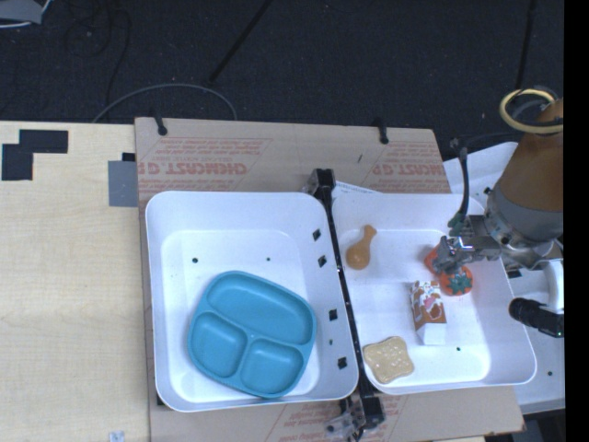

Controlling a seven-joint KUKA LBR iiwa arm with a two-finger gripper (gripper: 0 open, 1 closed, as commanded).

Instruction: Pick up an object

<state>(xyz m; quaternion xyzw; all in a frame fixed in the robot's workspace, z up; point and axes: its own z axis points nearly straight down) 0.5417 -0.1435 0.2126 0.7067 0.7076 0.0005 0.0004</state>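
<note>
Camera view | step: gripper (pixel 450 258) down over small orange-red round object (pixel 457 279), right white bin (pixel 502 365) | fingers: cannot tell, seemingly touching | next: secure closure, lift

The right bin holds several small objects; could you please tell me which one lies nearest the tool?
The orange-red object at the right bin's far right, directly under the tool. The small carton, the toast-shaped piece and the tan wooden piece lie farther left.

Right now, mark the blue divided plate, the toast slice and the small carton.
blue divided plate (pixel 250 333): camera view, on its centre ridge.
toast slice (pixel 387 359): camera view, middle of its top face.
small carton (pixel 428 308): camera view, on its printed side.
</note>
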